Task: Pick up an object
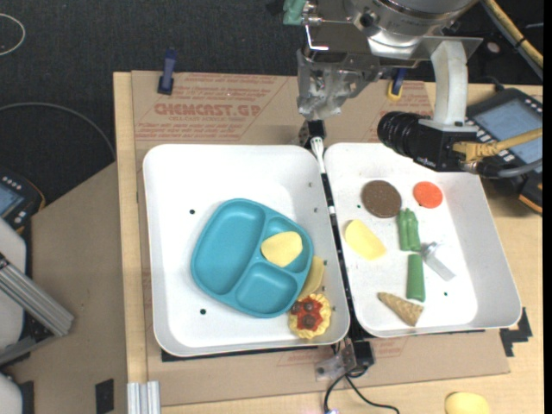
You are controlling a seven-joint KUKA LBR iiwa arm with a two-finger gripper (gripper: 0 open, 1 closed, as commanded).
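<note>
The jaws hang above the bins' far edge; I cannot tell their state. The brown disc lies well below and right; descending from here risks striking the right bin's rim, missing everything

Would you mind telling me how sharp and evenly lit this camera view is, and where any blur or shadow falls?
In the camera view, lighting is even and soft; the white bins show no harsh glare. The blue divided plate and brown disc look reasonably sharp. The gripper near the top edge appears slightly blurred, its fingers hard to resolve. Only faint shadows edge the plate.
</note>
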